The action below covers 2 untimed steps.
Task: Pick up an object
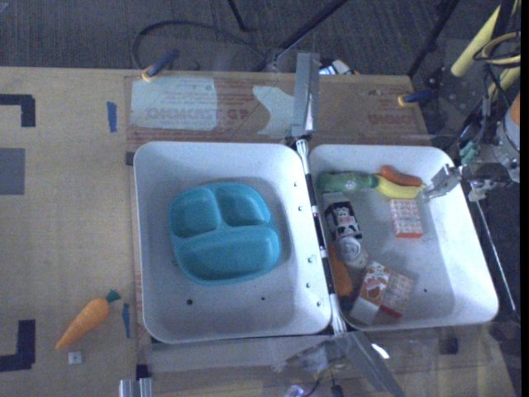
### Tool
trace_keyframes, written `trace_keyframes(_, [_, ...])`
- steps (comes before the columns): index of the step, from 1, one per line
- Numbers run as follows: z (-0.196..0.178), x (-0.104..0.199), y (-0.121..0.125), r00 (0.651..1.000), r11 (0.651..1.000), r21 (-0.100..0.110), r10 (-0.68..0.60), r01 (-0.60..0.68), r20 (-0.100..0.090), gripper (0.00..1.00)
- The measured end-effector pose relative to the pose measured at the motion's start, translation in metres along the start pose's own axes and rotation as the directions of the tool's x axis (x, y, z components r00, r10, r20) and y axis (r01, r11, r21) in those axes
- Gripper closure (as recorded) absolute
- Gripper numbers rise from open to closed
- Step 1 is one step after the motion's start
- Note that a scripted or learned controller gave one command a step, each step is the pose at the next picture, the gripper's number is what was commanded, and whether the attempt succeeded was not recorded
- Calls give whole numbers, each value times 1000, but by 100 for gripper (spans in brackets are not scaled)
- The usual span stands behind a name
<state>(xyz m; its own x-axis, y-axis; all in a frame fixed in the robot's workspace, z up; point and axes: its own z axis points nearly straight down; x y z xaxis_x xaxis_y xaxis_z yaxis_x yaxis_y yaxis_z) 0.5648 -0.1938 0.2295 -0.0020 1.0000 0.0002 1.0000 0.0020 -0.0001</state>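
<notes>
Two shallow white bins stand side by side on the wooden bench. The left white bin (157, 172) holds a blue plastic plate with three compartments (223, 230), lying about in the middle of it.

The right white bin (463, 271) holds several small things. At its far side there is a green toy vegetable (347, 180), and to the right of it a yellow toy banana (399, 190) with an orange-red toy sausage (400, 175) just beside it on the far side. A little nearer lies a small flat packet with a red and white pattern (406, 218). Along the left wall of this bin lies a small black and white carton (341, 219), then a grey round can (354, 251), and an orange toy piece (341, 277) close to the wall. At the near side lies a red and white box (383, 291), tilted.

The metal two-finger gripper (440, 180) is at the far right edge of the right bin, just to the right of the banana's end. Nothing is seen between its fingers; whether they are released or clenched, I cannot tell.

On the bench at the near left, outside the bins, lies an orange toy carrot with a green top (85, 319).
</notes>
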Motion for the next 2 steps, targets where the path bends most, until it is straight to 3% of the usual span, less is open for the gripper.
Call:
trace_keyframes(1, [131,24,21,997,997,-1,-74,74,0,0])
trace_keyframes(2, [121,22,22,998,997,-4,-71,71,1,100])
